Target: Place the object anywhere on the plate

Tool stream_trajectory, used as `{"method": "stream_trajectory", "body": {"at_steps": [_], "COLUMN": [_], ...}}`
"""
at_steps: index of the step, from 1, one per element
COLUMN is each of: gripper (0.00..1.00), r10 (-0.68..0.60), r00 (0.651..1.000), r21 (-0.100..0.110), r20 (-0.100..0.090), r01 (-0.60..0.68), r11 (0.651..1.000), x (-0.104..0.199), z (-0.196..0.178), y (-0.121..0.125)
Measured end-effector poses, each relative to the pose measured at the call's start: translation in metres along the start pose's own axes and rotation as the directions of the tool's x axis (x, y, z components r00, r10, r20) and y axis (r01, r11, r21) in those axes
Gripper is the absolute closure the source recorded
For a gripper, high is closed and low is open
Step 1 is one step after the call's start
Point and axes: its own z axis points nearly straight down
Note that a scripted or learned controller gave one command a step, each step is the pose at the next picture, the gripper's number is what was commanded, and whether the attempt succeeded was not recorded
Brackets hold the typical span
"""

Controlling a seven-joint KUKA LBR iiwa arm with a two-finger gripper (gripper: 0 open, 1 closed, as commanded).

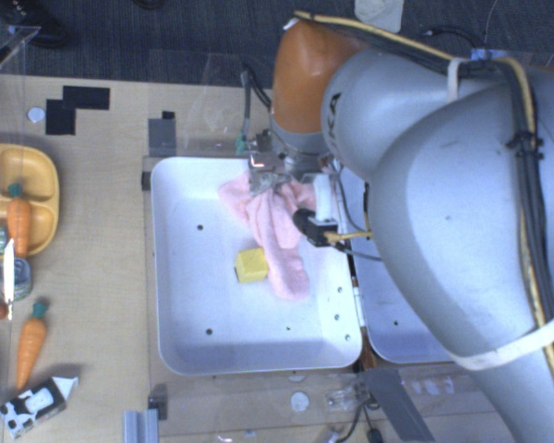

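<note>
— Start at the left. What's there?

— The yellow divided plate (37, 178) sits on the bench, well apart from my bin, with a toy carrot (17, 224) already in one compartment. That's where the object has to end up.

— And the object itself?

— Either the pink cloth (275, 238) or the yellow block (251, 266), I'd judge. Both lie in the left bin (171, 275), the block just beside the cloth's edge, touching it or nearly.

— Where are you?

— My gripper (270, 169) hangs over the bin's far edge, right at the cloth's upper end. The cloth trails down from there, which may mean I've caught it, but whether I'm spread or clamped, I cannot tell.

— So, progress?

— Nothing is on the plate yet.
</note>
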Motion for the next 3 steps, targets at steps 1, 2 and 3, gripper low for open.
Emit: {"method": "stream_trajectory", "body": {"at_steps": [1, 2, 3], "gripper": [1.0, 1.0, 1.0], "r10": [-0.098, -0.343, -0.243], "r00": [0.995, 0.939, 0.97], "r21": [-0.002, -0.008, -0.01], "r20": [0.0, 0.002, -0.001], "r01": [0.098, 0.343, 0.243], "r11": [0.995, 0.939, 0.97], "x": [0.078, 0.067, 0.083], "z": [0.015, -0.072, 0.033], "y": [-0.038, -0.067, -0.049]}}
